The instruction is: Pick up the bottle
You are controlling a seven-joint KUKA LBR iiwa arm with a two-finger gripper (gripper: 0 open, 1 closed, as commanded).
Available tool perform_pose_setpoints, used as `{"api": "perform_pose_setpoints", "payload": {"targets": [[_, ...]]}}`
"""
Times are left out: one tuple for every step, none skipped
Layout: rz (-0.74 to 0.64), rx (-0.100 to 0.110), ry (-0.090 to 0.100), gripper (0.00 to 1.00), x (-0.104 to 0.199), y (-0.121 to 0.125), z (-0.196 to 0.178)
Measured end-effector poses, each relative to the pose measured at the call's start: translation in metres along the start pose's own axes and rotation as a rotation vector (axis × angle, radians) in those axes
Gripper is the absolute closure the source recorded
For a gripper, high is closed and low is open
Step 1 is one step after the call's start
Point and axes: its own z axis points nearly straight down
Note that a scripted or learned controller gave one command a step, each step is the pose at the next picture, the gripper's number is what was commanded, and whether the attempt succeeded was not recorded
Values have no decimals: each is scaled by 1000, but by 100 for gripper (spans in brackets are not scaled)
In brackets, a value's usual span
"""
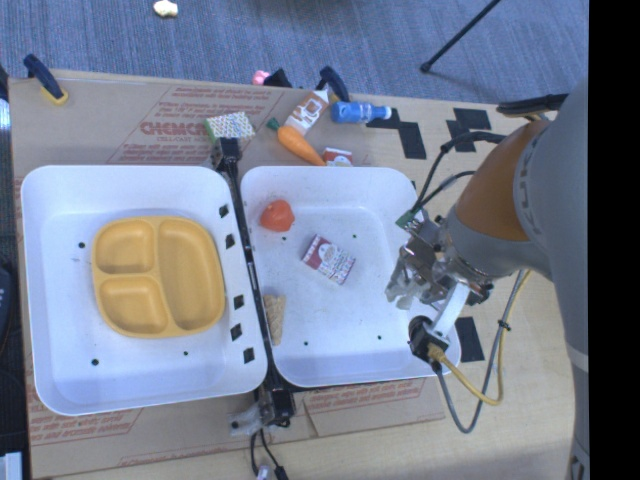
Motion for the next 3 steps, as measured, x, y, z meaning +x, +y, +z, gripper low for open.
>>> {"api": "perform_pose_setpoints", "payload": {"targets": [[-242,2,0,100,17,-15,21],[-211,-1,0,100,34,-30,8],[314,1,0,100,9,-8,28]]}}
